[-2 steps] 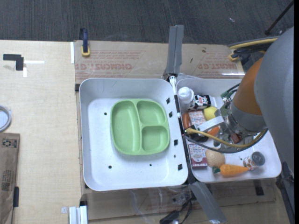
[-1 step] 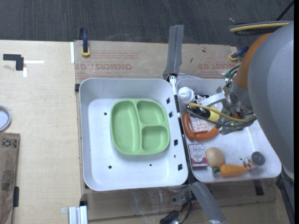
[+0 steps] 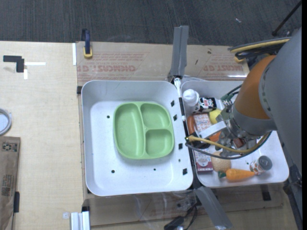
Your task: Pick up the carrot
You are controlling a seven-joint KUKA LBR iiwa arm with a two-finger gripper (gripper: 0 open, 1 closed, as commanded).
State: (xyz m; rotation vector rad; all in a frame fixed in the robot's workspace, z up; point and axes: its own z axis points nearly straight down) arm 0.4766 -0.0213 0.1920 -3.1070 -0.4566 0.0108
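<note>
near the right bin's (image 3: 283, 174) front edge, carrot (image 3: 240, 175) lies untouched. gripper (image 3: 229, 140) low among clutter behind it; claw state can't be told. pickup not yet done.

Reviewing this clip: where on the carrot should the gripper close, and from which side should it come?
Probably the thick middle of the carrot, from straight above, fingers closing across its width. It lies flat and lengthwise along the near wall of the right bin, a small jar close behind its tip, so a sideways approach looks crowded.
</note>
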